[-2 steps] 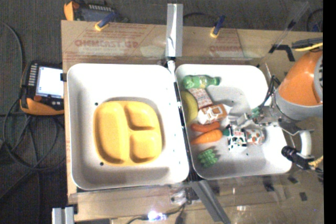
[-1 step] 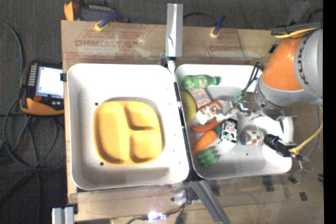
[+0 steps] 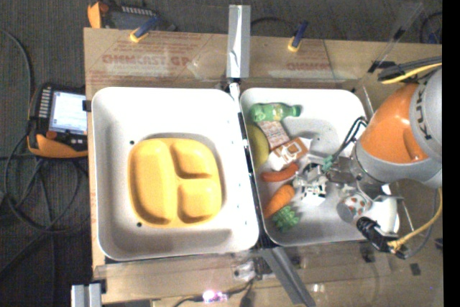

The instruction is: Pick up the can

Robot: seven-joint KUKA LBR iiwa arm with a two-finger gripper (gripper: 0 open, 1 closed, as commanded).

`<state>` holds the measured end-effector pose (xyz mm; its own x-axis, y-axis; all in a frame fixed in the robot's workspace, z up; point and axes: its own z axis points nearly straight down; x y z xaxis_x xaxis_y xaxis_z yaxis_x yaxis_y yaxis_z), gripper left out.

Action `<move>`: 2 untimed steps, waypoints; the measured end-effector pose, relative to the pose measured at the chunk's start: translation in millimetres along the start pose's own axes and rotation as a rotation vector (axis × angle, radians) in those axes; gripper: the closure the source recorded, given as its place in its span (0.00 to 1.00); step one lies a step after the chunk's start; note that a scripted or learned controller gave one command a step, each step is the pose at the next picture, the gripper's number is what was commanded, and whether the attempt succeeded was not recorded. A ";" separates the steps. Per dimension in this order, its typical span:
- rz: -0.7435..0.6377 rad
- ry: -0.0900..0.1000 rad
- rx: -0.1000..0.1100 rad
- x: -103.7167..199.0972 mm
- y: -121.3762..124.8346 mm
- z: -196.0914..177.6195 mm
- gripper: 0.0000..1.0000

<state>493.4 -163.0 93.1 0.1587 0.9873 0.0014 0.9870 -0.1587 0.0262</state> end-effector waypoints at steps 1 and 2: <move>0.137 0.016 0.011 -41.9 8.7 -0.2 0.00; 0.140 0.009 0.006 -45.0 10.6 -8.2 1.00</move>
